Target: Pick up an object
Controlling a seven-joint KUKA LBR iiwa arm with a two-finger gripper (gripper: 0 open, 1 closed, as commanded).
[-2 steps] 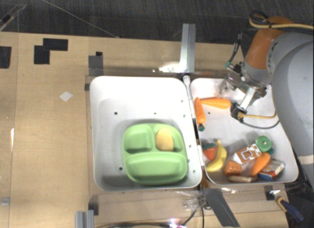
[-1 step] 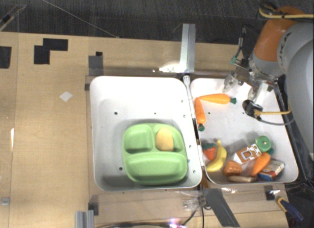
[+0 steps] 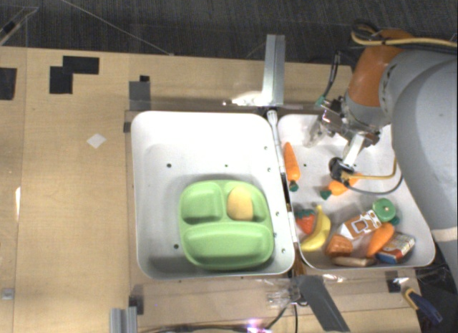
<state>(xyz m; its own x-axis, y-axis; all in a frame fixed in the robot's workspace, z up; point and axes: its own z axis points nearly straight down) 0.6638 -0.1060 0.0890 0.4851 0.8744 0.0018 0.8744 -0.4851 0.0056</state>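
My gripper (image 3: 318,132) hangs over the far part of the right bin (image 3: 409,203), near its back left corner, below the orange-banded wrist. An orange carrot (image 3: 290,162) lies along that bin's left wall, just left of and nearer than the gripper. A small orange piece with a teal end (image 3: 333,188) rests in the middle of the bin. Nothing shows as held.
At the right bin's front lie a banana (image 3: 315,232), a red fruit (image 3: 305,218), a green lid (image 3: 384,210), another carrot (image 3: 380,239) and small boxes (image 3: 358,225). The left bin (image 3: 154,181) bears a green divided tray (image 3: 222,242) with a yellow fruit (image 3: 240,203).
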